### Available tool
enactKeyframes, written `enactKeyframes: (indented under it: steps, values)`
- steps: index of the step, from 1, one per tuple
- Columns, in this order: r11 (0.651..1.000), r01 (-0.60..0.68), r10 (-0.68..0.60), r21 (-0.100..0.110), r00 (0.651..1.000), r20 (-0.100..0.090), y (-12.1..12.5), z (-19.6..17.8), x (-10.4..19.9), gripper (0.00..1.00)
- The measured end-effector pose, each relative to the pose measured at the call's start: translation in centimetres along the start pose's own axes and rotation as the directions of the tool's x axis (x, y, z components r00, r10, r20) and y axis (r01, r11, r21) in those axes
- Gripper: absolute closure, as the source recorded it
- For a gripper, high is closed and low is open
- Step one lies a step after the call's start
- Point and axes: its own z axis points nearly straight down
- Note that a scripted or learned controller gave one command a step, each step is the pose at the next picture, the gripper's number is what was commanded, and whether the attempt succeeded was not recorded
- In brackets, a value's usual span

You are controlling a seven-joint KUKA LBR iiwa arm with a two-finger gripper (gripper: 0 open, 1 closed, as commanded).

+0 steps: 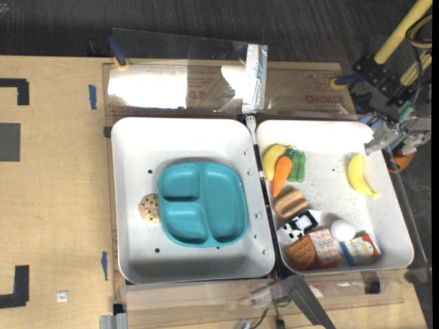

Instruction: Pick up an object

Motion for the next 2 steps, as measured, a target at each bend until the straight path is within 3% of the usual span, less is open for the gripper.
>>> enactKeyframes:
  steps: [1, 2]
  values:
    - [0.994, -0.109, 0.109, 0.006, 0.994, -0.001, -6.6, 10.0, 3.0, 0.00]
    - [1.000, 0.020, -0.020, -0.004, 1.000, 0.001, -7.1, 14.8, 4.5, 0.00]
